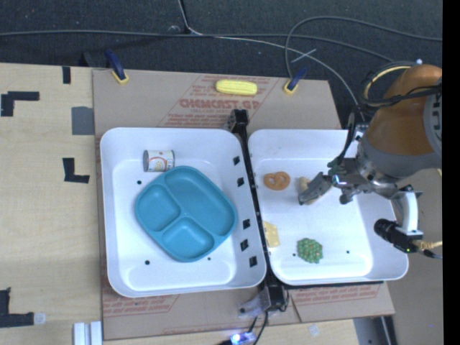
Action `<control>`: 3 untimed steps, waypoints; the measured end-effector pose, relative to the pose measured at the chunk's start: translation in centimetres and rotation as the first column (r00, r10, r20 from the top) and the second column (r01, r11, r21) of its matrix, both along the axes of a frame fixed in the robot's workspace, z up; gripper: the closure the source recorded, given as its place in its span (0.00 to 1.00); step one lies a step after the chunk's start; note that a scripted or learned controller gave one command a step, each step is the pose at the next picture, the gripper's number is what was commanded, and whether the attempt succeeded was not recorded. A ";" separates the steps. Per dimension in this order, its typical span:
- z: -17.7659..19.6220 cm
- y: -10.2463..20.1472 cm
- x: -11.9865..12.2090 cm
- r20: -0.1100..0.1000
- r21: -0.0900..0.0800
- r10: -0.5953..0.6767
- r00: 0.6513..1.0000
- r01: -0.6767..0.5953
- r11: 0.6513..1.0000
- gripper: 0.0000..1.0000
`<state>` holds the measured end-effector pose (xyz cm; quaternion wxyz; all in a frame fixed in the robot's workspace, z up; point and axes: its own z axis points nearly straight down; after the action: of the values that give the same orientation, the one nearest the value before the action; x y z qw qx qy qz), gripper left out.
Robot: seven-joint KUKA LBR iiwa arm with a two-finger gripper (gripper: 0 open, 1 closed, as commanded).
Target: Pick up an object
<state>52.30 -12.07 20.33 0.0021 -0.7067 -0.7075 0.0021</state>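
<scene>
My gripper [329, 192] hangs over the middle of the right bin [359, 264], open, with nothing between its fingers. Its left fingertip [310, 192] is just right of a brown ring-shaped pastry [276, 181] lying near the bin's left wall. A small pale piece [305, 183] shows right at that fingertip; I cannot tell whether they touch. A green bunch [310, 250] lies toward the bin's front. A flat yellow piece [270, 233] rests by the front left wall.
The left bin [115, 192] holds a blue divided plate [185, 213] and a small can [158, 161] on its side behind it. A yellow corn-like item [236, 88] lies on the cardboard behind the bins. Cables trail across the back.
</scene>
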 end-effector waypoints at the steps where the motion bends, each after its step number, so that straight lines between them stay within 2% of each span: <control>1: -4.4 0.0 0.2 0.000 0.000 0.000 1.000 0.000 1.000 0.00; 2: -10.7 0.6 -0.2 -0.003 0.002 0.000 1.000 0.000 1.000 0.00; 3: -9.4 0.6 0.0 0.002 0.001 0.001 1.000 -0.001 1.000 1.00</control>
<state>52.28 -11.45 10.89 0.0017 -0.7063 -0.7079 0.0010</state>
